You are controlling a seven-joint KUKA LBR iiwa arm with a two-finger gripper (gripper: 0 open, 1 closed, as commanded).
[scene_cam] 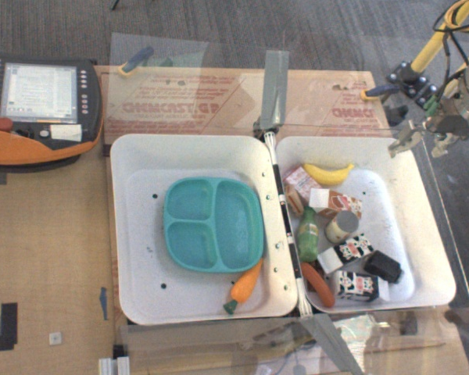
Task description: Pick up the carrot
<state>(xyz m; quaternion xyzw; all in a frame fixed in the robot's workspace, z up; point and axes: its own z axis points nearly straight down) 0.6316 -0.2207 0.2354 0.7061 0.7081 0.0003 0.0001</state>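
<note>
Item: carrot, lying against the teal plate, long axis slanting up-right. I am seeing the gripper hanging far up-right; grip state unreadable.

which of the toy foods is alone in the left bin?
The carrot, orange with a green tip, beside the teal plate. The banana and sausage lie in the right bin.

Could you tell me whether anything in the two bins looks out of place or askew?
Mildly, yes. The carrot lies tilted in the left bin, leaning against the teal plate's lower right rim rather than in a compartment. The right bin's items are heaped together.
</note>
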